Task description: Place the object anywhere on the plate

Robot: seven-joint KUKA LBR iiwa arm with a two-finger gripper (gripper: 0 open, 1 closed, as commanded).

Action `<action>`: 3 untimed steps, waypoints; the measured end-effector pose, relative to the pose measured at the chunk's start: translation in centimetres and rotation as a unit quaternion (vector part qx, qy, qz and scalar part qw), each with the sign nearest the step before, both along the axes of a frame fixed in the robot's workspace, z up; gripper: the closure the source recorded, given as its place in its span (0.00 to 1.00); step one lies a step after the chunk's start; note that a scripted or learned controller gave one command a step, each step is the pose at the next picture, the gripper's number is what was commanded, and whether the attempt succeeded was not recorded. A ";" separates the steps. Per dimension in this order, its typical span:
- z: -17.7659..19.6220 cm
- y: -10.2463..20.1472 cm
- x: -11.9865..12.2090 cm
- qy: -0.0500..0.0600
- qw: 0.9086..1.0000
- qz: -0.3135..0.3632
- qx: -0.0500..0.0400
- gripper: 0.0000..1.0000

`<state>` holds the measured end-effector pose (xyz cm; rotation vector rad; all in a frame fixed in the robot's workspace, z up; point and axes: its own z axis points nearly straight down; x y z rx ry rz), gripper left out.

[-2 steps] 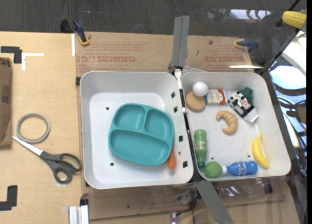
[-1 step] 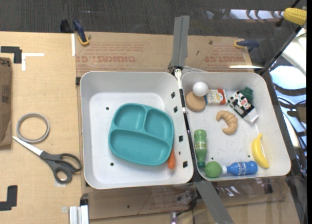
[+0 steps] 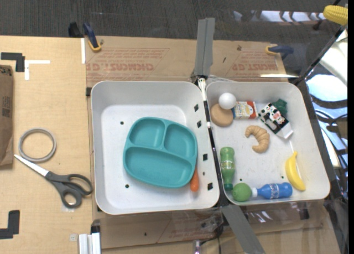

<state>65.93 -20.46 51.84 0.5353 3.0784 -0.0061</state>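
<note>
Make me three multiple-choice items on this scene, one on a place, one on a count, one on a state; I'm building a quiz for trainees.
1. Where does the teal plate lie?
A. left bin
B. right bin
C. on the cardboard

2. How many compartments has the plate?
A. two
B. three
C. five

3. How does the green bottle stand?
A. upright
B. lying down
C. on the plate

Key: 1 A, it sits inside the left bin. 2 B, ridges split it into three. 3 B, it lies on its side in the right bin.
</note>
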 end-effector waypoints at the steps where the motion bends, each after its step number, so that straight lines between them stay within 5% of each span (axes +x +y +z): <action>1: 0.9 0.1 0.2 -0.002 1.000 0.001 -0.001 1.00; 3: 2.6 0.1 0.5 -0.005 1.000 0.003 -0.002 1.00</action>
